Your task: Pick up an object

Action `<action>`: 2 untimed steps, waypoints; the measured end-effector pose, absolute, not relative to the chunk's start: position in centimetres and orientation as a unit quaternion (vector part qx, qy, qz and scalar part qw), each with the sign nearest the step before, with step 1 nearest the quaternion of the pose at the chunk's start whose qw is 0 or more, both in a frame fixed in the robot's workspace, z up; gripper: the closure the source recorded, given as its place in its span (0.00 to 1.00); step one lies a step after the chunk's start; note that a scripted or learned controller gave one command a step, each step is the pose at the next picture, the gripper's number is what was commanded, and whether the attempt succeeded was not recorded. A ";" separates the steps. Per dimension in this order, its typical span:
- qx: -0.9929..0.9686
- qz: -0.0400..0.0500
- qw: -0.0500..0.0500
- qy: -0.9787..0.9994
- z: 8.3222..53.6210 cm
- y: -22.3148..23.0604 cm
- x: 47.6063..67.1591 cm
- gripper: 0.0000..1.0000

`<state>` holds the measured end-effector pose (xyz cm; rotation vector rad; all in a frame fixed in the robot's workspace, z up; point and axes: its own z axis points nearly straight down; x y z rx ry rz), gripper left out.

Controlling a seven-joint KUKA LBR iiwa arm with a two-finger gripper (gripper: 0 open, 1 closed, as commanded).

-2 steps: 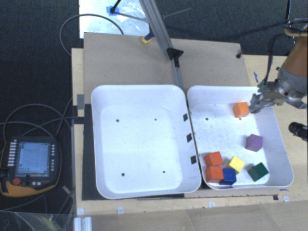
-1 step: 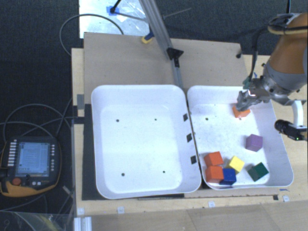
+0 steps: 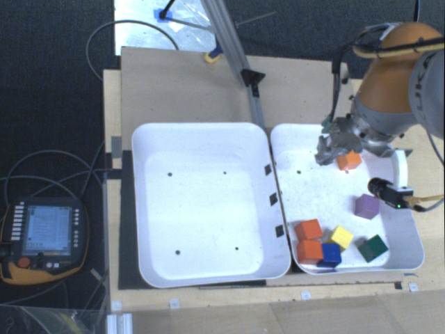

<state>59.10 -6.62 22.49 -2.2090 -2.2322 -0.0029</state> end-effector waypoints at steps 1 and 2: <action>-0.703 -0.002 0.001 -0.711 21.9 -0.5 59.5 1.00; -0.703 -0.002 0.000 -0.711 23.2 4.7 59.9 1.00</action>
